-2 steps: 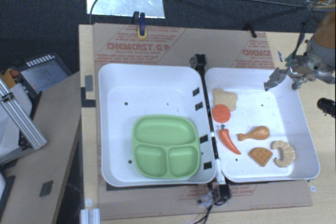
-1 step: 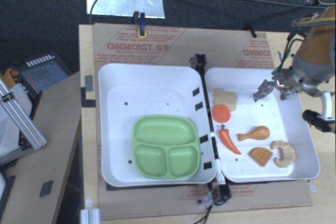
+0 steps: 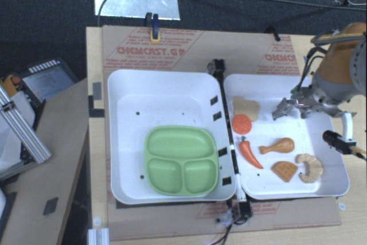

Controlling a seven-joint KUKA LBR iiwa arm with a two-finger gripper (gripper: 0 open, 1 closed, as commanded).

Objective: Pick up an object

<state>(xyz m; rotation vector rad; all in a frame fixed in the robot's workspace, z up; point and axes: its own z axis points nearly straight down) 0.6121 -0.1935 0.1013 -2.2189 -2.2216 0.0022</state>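
Six toy foods (image 3: 277, 147) in right bin (image 3: 321, 189); one green tray (image 3: 182, 159) in left; claw (image 3: 287, 107) state unclear, seemingly empty.

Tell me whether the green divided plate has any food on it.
Empty. The green divided plate shows three bare compartments; the toy food lies in the right bin.

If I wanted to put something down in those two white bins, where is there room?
The left bin has bare floor behind the green tray, up to its far wall. The right bin is crowded: tomato, carrot, drumstick and pastries fill its middle, with the gripper above its far side.
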